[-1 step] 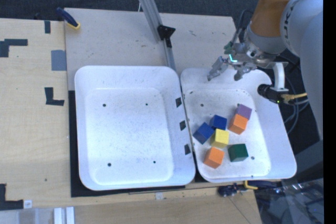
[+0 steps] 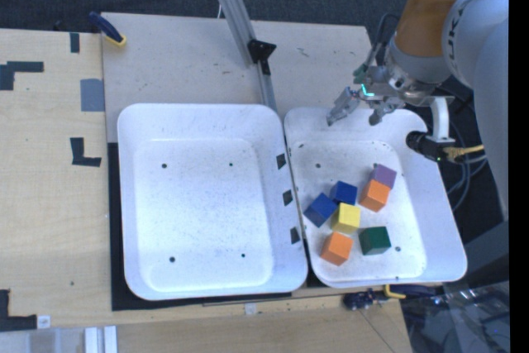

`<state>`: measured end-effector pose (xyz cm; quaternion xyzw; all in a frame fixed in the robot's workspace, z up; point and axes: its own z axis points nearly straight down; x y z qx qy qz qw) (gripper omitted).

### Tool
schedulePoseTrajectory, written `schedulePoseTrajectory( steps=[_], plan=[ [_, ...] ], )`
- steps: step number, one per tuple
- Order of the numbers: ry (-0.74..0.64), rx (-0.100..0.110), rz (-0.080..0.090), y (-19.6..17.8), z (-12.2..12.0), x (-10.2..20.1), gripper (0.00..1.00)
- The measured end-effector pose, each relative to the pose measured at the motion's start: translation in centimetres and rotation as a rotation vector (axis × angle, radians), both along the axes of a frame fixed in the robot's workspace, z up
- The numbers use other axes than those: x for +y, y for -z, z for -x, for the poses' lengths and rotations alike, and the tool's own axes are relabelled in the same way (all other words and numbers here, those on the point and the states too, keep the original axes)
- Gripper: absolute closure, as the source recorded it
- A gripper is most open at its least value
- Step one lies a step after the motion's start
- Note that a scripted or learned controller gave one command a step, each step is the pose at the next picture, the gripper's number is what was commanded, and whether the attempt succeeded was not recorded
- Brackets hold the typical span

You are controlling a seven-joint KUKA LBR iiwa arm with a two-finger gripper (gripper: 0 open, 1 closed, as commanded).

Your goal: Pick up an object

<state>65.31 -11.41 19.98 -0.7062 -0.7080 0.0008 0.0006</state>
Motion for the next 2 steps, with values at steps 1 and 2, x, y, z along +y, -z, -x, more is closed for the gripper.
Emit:
schedulePoseTrajectory(
  steps=[1, 2],
  plan=[
    [0.0, 0.006, 0.0, 6.1, -0.3, 0.7, 0.0],
    [0.0, 0.005, 0.001, 11.2, -0.1, 0.8, 0.0]
  ],
)
